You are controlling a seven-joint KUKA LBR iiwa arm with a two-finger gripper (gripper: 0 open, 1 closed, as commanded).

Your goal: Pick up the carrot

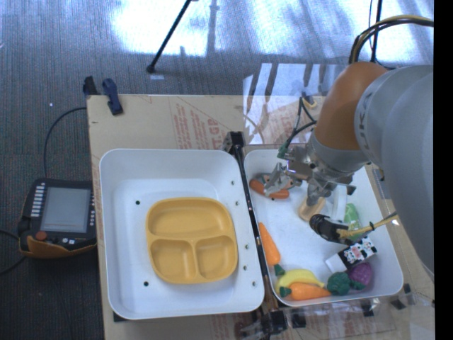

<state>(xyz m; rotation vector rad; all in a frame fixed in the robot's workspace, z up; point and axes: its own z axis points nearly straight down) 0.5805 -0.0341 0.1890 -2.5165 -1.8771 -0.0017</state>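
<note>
On the left, a yellow plate sits in the left bin. In the right bin, one carrot lies by the left wall. Another carrot lies at the front beside a banana. Up at the back, the fingers are pinching a small orange thing. It could be a carrot, but I cannot tell. It could slip out, because the grip looks small.

Grey ribbed carpet with sunlight patch, tripod leg.
</note>
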